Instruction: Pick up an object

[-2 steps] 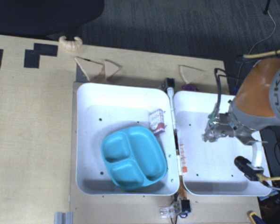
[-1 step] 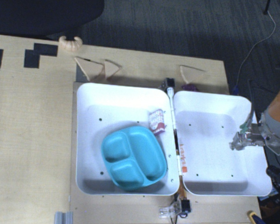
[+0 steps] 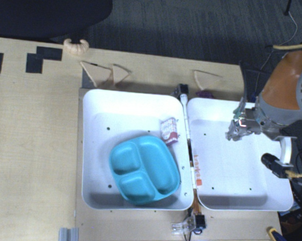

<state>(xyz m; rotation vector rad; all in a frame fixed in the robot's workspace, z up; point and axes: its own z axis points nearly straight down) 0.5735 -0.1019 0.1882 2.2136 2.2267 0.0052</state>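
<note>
Item one: the left bin [image 3: 96, 139], white and shallow. In it you have a blue divided plate [image 3: 145, 168] with three compartments, lying flat toward the near side and tilted a little against the bin's axes. Just beyond the plate's far right corner sits a small packet [image 3: 169, 130], white with red markings, close to the bin's right wall.

Item two: the right bin [image 3: 238, 194], also white, set just beside the first. Along the seam between the two you see a dark strip with an orange tag near its near end.

Item three: the gripper [image 3: 236, 132], above the right bin's far right part, well apart from the plate and the packet. Whether it is open or closed cannot be told at this angle; nothing is seen in it. Behind it, the arm's orange band [image 3: 285, 82] and grey casing reach in from the right.

Item four: the pale wooden bench [image 3: 32, 151] under both bins.
</note>
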